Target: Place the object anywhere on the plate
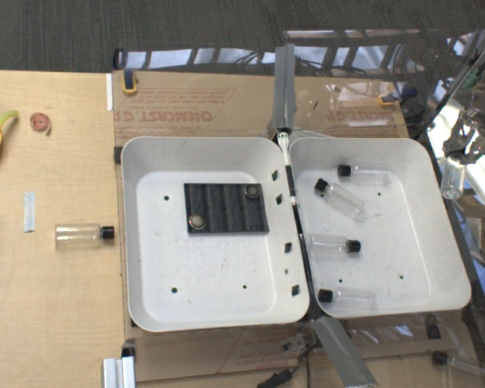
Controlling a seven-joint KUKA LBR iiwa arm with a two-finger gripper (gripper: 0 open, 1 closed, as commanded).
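We see four vials (339,197) in right bin (436,217), dark plate (226,208) mid left bin (145,241); gripper state unclear.

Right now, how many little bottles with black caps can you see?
5: four in the right bin at; one on the bench.

Five vials (339,198), two bins (145,297), one plate (225,208).

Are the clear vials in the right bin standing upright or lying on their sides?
Lying on their sides. All four vials in the right bin show their length along the floor, black caps pointing sideways.
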